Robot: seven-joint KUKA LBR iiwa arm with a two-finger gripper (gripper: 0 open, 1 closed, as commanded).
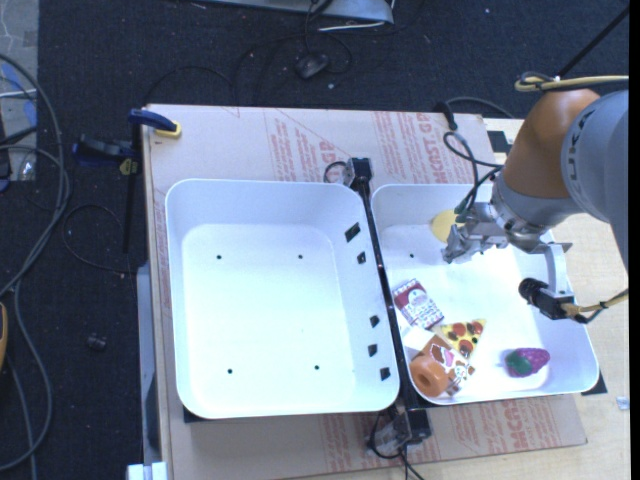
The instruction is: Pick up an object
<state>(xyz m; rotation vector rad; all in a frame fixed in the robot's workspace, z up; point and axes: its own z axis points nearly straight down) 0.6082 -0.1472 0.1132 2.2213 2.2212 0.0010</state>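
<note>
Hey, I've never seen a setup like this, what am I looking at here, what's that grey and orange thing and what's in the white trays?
One camera looks down at a slant on a bench. The grey and orange thing is a robot arm reaching in from the right; its gripper hangs over the right bin. Nothing is visibly held. That bin holds toys: a yellow object beside the gripper, a small red and white carton, a pizza slice, an orange ring and a purple and green piece. The left bin sits beside it.
</note>
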